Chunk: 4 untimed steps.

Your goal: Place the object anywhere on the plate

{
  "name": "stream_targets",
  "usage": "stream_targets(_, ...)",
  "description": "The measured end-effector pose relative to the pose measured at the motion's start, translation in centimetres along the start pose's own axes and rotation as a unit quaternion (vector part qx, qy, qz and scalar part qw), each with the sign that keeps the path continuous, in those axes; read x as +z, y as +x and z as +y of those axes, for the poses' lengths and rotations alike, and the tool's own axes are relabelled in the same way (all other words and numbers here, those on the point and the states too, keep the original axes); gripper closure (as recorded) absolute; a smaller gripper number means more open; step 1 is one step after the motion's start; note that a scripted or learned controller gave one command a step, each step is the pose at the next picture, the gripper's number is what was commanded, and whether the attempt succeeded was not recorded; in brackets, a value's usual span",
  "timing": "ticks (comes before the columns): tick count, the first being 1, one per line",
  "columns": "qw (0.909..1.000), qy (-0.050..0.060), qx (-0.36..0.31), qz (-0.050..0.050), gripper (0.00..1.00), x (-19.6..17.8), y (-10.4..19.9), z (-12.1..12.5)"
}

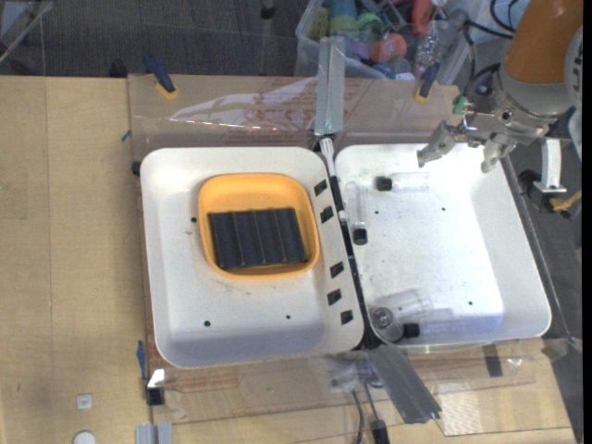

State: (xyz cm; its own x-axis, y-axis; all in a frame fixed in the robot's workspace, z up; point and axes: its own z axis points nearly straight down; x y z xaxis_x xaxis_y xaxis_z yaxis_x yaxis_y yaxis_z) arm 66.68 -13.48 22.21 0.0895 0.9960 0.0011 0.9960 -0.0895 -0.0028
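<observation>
1. Two shallow white bins sit side by side on my bench: the left bin (176, 331) carries the plate, and the right bin (481, 248) has a wide bare floor in its middle.
2. I see the two-finger gripper (462, 153) hovering over the right bin's far edge, near its back right corner, with its fingers spread apart and nothing between them.
3. The task's thing, a dark grey ribbed rectangular slab (257, 239), lies flat on the rounded-square orange plate (215, 197), well inside its rim, with orange margin showing on all sides.
4. I count one slab, one plate and one gripper; along the divider between the bins I count four small black tabs (330, 241).
</observation>
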Motion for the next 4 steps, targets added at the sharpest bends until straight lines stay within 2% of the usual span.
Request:
stream_targets(2, 0.9988, -0.003, -0.050, -0.001, 0.00, -0.8, -1.7, 0.2)
stream_targets(3, 0.9993, -0.003, -0.037, -0.001, 0.00, -0.7, -2.6, 0.3)
stream_targets(4, 0.9973, -0.001, -0.073, 0.000, 0.00, 0.1, 0.2, 0.0)
